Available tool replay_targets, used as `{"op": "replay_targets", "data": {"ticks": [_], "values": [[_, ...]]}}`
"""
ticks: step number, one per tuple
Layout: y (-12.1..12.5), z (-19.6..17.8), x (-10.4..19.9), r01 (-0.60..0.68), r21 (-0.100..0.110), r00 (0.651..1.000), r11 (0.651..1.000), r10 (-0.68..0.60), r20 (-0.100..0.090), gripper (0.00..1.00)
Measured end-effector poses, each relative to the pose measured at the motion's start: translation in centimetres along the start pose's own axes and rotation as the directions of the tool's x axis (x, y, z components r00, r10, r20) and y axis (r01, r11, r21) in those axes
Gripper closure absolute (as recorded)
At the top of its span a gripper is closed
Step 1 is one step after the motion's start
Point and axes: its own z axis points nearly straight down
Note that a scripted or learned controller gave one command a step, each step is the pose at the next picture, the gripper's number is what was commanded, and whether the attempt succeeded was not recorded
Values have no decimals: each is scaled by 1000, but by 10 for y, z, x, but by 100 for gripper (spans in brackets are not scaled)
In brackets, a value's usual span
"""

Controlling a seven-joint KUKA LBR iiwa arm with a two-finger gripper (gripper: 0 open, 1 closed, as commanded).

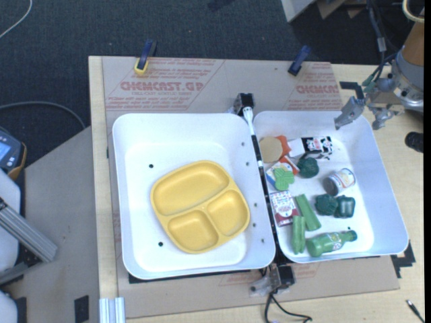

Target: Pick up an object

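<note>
Camera view, near to far. At the near edge of the tabletop (168, 295), a black clip (279, 276) with trailing cable sits at the seam between the two bins.

Left bin (128, 180): a yellow compartment tray (199, 206) with three sections lies flat near the bin's middle, turned at an angle.

Right bin (384, 194): the objects are clustered toward the bin's left and near sides. Nearest is a green bottle (328, 242), lying on its side near the front wall. Just beside it, a green cucumber-like piece (297, 232) and a second green stick (308, 212) lie crossed close together. A dark green pepper (335, 205) rests toward the right of these. A red-and-white packet (283, 205) lies against the bin's left wall. Farther back are a small can (340, 180) on its side, a dark green round item (308, 167), a tan disc (271, 149), and a black-and-white item (316, 146).

The pincer (364, 115) hangs over the far right corner of the right bin, fingers spread apart, nothing between them, well apart from the clustered objects.

Two blue clamps (144, 56) grip the far edge of the tabletop.
</note>
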Motion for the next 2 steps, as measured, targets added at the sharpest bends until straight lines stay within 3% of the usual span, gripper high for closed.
{"op": "replay_targets", "data": {"ticks": [1, 2], "values": [[3, -9, 0, 3, -14, 1000, 1000, -3, 3, 0], [6, 34, 2, 5, -10, 1000, 1000, -5, 3, 0]]}}
